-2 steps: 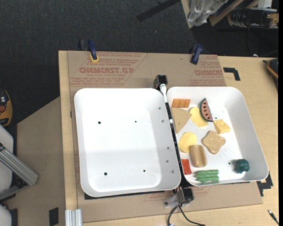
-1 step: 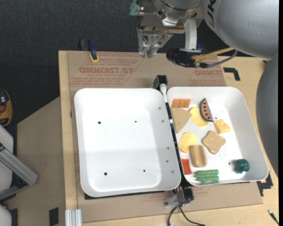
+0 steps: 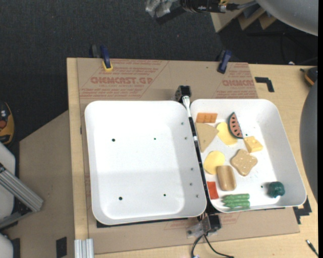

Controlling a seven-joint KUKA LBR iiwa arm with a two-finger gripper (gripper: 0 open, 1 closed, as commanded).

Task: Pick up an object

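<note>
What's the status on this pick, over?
Arm raised at top right, nothing picked. Toy foods in right bin, watermelon slice untouched. Nothing blocking them.

brown board (image 3: 151,75) under bins | blue clamps (image 3: 105,56) on far edge | dark carpet (image 3: 40,30) beyond

Both white bins, the left one (image 3: 141,161) and the right one (image 3: 282,146), look like smooth plastic with a faint sheen. They rest on a matt brown board (image 3: 151,75) resembling cardboard or paper-faced sheet, printed with reddish lettering. The toast-shaped piece (image 3: 244,162) looks rough and matt, the watermelon slice (image 3: 234,126) smooth. The floor at the upper left (image 3: 40,30) appears dark, coarse carpet.
</note>
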